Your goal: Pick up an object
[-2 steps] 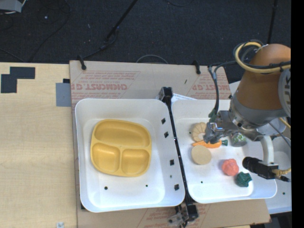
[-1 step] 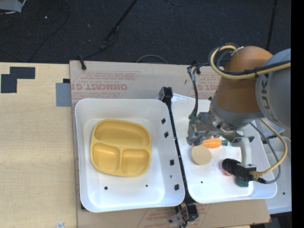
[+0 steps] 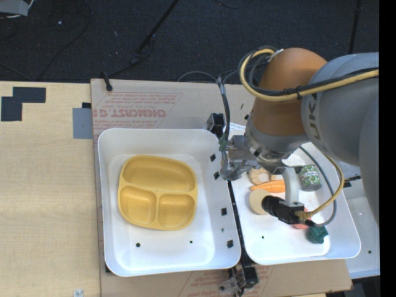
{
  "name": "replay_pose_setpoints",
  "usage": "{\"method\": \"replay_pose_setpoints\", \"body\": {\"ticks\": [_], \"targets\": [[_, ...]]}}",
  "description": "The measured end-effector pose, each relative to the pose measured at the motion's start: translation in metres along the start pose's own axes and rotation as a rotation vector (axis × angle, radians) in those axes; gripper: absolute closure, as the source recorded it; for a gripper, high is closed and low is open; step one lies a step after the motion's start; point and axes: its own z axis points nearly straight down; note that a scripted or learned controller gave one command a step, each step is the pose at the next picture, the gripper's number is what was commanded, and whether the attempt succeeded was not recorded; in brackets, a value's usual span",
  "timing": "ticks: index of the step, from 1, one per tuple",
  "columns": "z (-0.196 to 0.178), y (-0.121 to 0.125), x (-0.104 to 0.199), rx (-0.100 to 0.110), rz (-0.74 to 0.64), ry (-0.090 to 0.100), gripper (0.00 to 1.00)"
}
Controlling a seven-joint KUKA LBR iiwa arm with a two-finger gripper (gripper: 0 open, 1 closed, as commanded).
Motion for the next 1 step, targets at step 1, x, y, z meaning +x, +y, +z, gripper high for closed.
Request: {"method": "replay_pose_setpoints", "body": {"ticks": [1], "targets": [[0.0162, 0.0217, 0.0536, 0.001, 0.0, -0.001, 1.0]]}}
